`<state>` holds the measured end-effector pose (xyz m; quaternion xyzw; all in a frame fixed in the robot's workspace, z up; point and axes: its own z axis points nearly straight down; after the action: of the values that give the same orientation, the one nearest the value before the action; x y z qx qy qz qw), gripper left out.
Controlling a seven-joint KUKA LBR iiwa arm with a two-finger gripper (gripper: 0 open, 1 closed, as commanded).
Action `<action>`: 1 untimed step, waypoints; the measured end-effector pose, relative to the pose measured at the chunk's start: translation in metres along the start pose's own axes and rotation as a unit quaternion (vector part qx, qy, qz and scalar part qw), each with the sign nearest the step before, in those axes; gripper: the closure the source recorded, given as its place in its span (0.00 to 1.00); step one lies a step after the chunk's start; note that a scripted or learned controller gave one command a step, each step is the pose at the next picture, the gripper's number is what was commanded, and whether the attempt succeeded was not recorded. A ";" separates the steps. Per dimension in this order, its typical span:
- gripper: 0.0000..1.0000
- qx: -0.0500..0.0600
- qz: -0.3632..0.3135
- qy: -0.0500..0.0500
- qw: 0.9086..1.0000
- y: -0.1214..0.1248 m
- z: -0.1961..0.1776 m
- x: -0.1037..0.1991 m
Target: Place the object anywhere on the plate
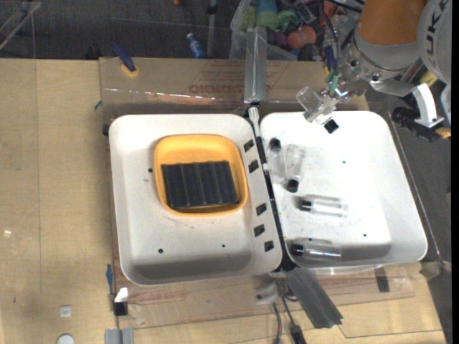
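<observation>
- Camera view: saw two white bins side by side on a wooden bench (50, 192), the left bin (129, 192) and the right bin (373, 156) meeting at a seam lined with small black clips (259, 188).
- Found the gripper (333, 92) above the rear rim of the right bin, under the arm's orange band (391, 9).
- Saw the jaws pinching a clear vial (315, 104), tilted, its black cap (330, 125) at the lower end, clear of the bin floor.
- Found the orange plate (201, 143) in the left bin, well apart from the gripper, with the seam between them.
- Saw a dark ridged insert (199, 183) covering most of the plate's middle and leaving only the orange border bare.
- Counted more clear vials lying in the right bin: a cluster near the seam (287, 160), one lower down (323, 205), one by the front rim (315, 249).
- Noted a clear box of coloured toys (294, 9) behind the bins, just beside the gripper, and a blue clamp (128, 63) at the far left.
</observation>
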<state>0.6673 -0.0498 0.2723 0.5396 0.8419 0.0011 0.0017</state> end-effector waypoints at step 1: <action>1.00 0.002 -0.105 0.002 0.995 0.003 0.047 0.008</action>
<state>0.6671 -0.0409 0.2250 0.4486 0.8937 0.0005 -0.0004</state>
